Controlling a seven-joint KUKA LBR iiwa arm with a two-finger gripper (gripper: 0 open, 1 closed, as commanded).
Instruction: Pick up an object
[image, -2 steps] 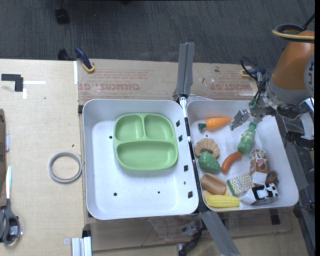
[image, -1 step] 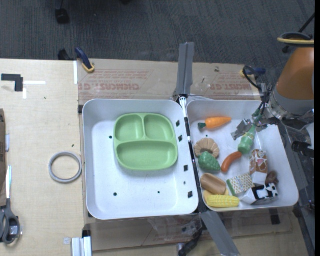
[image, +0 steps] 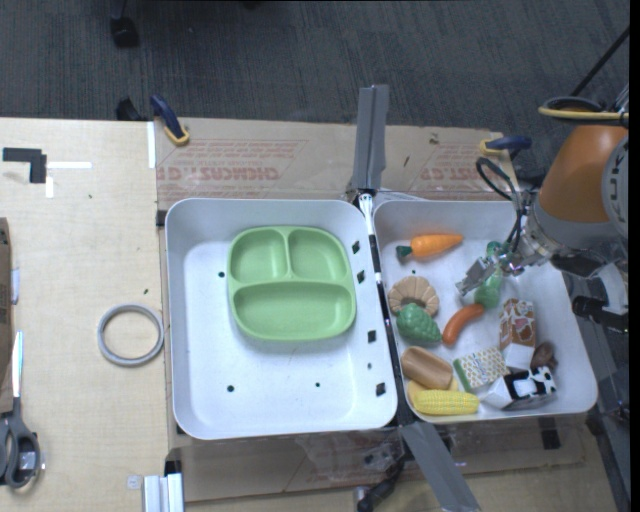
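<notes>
Over the right white bin (image: 570, 400), toward its two o'clock corner, the grey arm's gripper (image: 484, 276) hangs above a small green plastic toy (image: 489, 291); whether it is released or clenched I cannot tell. That toy looks light, stiff and smooth, so it is probably best pinched across its narrow middle. One orange plastic carrot (image: 437, 243) lies at eleven o'clock. One green three-part plastic plate (image: 291, 281) sits in the left white bin (image: 190, 400).
</notes>
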